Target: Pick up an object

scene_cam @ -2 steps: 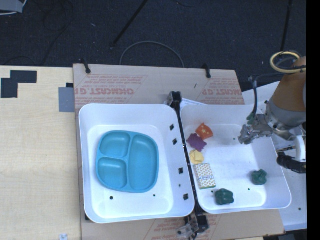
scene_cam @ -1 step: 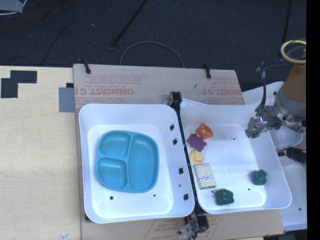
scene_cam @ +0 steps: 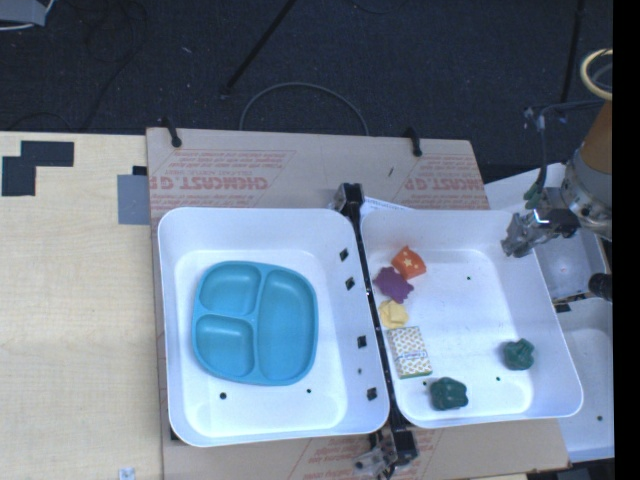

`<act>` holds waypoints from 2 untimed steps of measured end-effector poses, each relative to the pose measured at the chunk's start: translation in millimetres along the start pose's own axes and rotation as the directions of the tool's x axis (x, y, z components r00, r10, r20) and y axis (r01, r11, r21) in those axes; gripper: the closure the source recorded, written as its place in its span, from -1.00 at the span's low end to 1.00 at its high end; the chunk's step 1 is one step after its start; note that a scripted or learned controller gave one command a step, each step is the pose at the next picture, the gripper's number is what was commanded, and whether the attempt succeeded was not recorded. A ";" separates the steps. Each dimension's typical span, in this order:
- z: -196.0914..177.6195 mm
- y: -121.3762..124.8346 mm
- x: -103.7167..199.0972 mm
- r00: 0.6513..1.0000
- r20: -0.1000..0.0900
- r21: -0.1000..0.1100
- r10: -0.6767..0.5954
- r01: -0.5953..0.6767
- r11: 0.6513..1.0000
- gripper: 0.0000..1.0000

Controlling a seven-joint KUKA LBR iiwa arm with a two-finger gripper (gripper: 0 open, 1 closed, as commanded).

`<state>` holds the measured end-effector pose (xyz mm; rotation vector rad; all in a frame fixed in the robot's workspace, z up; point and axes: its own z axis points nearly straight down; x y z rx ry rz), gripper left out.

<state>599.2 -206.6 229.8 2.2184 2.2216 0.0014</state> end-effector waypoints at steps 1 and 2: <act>-1.4 -24.1 51.8 1.000 -0.003 0.007 -0.001 0.001 1.000 1.00; -10.4 -34.0 105.1 1.000 -0.004 0.005 -0.003 0.003 1.000 1.00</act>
